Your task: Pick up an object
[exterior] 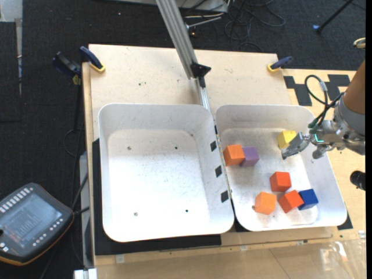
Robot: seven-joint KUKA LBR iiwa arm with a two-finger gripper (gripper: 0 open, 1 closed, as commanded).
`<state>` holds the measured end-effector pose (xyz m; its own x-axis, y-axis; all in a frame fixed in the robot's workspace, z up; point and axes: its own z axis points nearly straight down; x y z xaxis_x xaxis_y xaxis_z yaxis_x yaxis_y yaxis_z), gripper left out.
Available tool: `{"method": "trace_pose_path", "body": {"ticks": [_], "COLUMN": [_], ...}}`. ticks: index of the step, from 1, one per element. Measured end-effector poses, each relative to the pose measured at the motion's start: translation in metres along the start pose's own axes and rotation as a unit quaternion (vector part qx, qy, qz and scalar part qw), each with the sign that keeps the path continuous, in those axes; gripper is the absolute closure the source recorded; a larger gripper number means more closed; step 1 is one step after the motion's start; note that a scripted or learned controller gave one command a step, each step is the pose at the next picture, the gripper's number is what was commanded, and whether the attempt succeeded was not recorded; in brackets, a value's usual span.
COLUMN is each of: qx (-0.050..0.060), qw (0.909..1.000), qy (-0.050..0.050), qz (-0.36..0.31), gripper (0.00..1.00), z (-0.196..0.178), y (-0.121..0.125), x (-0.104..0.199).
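- The gripper (303, 146) is seen over the right bin (325, 214), at about 2 o'clock of that bin, reached in from 3 o'clock.
- Two grey fingers (290, 149) are seen spread apart, wide, with nothing between them.
- A yellow block (286, 137) is found just beside the left fingertip, at its 11 o'clock; contact cannot be told.
- An orange block (234, 154) and a purple block (250, 156) are seen touching, side by side, at 9 o'clock of the bin.
- A red block (281, 181) is placed near the bin's centre.
- At 6 o'clock a row is formed: an orange cube (265, 203), a red cube (290, 201), a blue block (308, 198); the red and blue ones are touching.
- The left bin (116, 156) is set against the right one.
- A grey pendant (29, 222) is laid at 8 o'clock of the bench (163, 74).
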<state>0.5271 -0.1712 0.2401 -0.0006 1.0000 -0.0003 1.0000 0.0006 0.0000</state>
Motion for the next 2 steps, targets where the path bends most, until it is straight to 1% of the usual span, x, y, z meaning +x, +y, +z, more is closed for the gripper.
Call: {"method": "trace_pose_path", "body": {"ticks": [1, 2], "qx": [0.003, 0.003], "qw": [1.0, 1.0], "qy": [0.001, 0.001], "qz": [0.0, 0.001], "gripper": [0.0, 0.0], "z": [0.056, 0.113], "y": [0.009, -0.002], "x": [0.005, 0.002]}}
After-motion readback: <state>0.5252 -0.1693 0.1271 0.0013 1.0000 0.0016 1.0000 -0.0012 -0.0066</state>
